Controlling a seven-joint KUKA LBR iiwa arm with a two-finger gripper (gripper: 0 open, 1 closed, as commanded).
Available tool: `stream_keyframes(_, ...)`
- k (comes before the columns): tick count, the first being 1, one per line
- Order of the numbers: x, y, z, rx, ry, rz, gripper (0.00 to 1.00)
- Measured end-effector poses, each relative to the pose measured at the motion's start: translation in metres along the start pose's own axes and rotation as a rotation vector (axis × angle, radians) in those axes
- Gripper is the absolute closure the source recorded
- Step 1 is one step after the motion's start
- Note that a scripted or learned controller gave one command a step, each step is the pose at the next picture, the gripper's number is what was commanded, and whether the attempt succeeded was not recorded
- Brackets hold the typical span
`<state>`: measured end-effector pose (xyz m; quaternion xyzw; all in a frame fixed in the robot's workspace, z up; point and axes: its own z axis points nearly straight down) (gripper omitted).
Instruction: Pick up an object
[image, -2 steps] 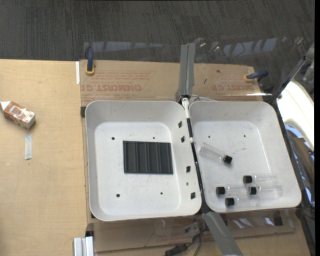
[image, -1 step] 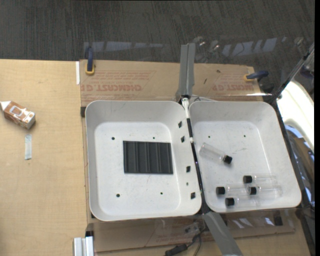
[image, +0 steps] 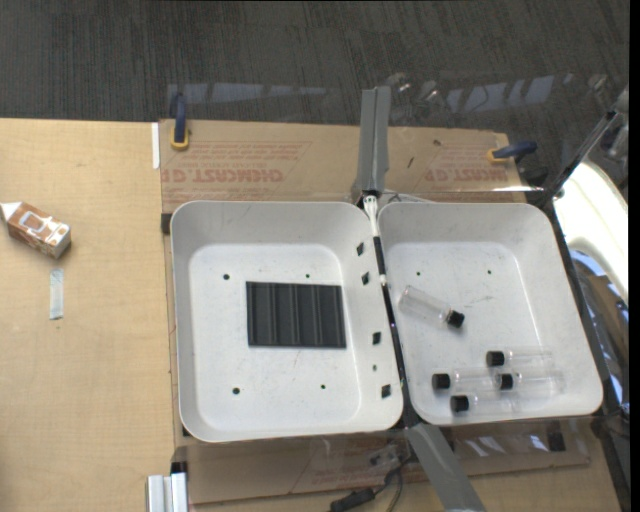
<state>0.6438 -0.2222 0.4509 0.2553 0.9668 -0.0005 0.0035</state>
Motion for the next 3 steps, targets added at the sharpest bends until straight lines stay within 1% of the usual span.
stream_keyframes(1,-0.001,0.001,-0.009,-0.001,-0.003,-0.001,1.0)
stream_keyframes(2,-0.001,0.001,-0.009,-0.001,-0.003,-0.001,0.0)
stream_keyframes(3,-0.005,0.005,0.202,0.0,0.004,-0.141,0.0)
